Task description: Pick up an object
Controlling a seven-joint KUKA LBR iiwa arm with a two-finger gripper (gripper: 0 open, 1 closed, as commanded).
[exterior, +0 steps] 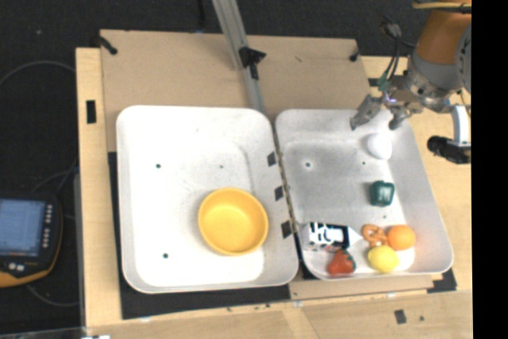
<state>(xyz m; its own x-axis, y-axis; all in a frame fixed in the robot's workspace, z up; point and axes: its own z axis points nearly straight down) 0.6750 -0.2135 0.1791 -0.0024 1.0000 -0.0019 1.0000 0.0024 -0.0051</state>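
At the front of the right bin (429,202), a bunch of small things sit close together by the near wall: a strawberry (341,263), a lemon (383,258), an orange (402,237), and a little orange ring (373,233) that touches the orange. Just left of them lies a black and white box (327,235). A bit farther back, a green pepper (382,193) stands alone near the right side. Farther still, a white ball (379,144) rests close to the far right corner. The left bin (159,139) has one thing in it, a yellow bowl (232,221), which sits toward the front and near the wall between the two bins. At the back, the gripper (384,112) hangs over the far right corner of the right bin, just above the white ball. Its fingers are spread apart and nothing is between them.
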